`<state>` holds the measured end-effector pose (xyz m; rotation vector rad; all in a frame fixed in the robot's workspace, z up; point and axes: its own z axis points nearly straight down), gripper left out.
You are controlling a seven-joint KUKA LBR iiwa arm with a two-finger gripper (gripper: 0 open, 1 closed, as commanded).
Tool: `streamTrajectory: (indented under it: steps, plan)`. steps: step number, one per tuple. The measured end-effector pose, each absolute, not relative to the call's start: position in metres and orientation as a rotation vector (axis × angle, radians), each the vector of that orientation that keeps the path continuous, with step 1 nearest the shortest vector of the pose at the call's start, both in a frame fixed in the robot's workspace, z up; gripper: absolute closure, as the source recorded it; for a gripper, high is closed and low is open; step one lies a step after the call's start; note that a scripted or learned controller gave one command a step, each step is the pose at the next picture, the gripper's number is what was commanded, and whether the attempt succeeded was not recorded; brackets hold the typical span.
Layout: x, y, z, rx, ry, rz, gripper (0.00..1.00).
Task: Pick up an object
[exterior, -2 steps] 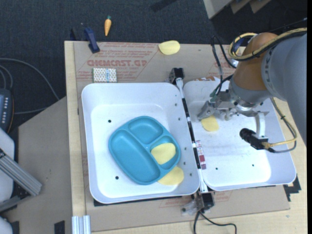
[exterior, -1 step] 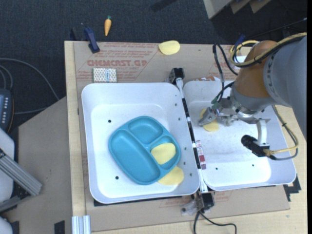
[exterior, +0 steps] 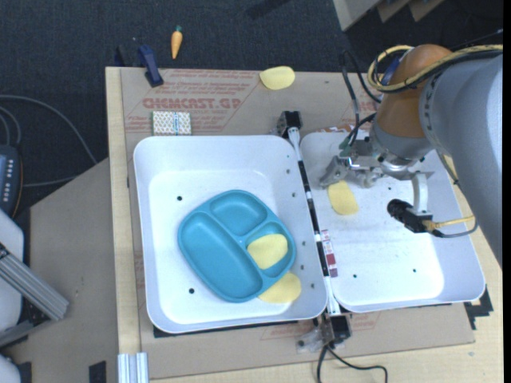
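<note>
Item, nearest the camera: a yellow piece (exterior: 281, 290) on the floor of the left bin (exterior: 152, 214), tucked against the near edge of the blue divided plate (exterior: 227, 242). A second yellow piece (exterior: 267, 250) lies in the plate's right compartment.

Item, right bin (exterior: 447, 282): one yellow piece (exterior: 343, 199), near the left wall and toward the far end; the likeliest target of the pick. A black fitting with a yellow cable (exterior: 409, 215) hangs just right of it.

Item, gripper (exterior: 351, 172): poised at the far side of that piece, just above or touching it (the slant hides which). Whether its fingers stand wide or narrow cannot be told; nothing is seen between them.

Item, outside the bins: a yellow piece (exterior: 277, 77) on the far bench, a small orange carrot (exterior: 176, 42) and a blue object (exterior: 148, 65) farther left.

Risks, as judged: the piece looks flat and low, so the fingers may close above it or nudge it away; it sits close to the bin wall, which could foul a finger.
</note>
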<state>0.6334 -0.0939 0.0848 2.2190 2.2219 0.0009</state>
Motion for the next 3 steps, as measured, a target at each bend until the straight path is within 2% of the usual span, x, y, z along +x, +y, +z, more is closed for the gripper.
streamTrajectory:
  steps: [1,2,3]
  plan:
    - [0.602,-0.096,0.084,2.223,2.222,-0.002,0.00]
    - [0.603,-0.096,0.095,2.222,2.222,0.000,1.00]
    - [0.603,-0.096,0.094,2.223,2.222,0.000,0.00]
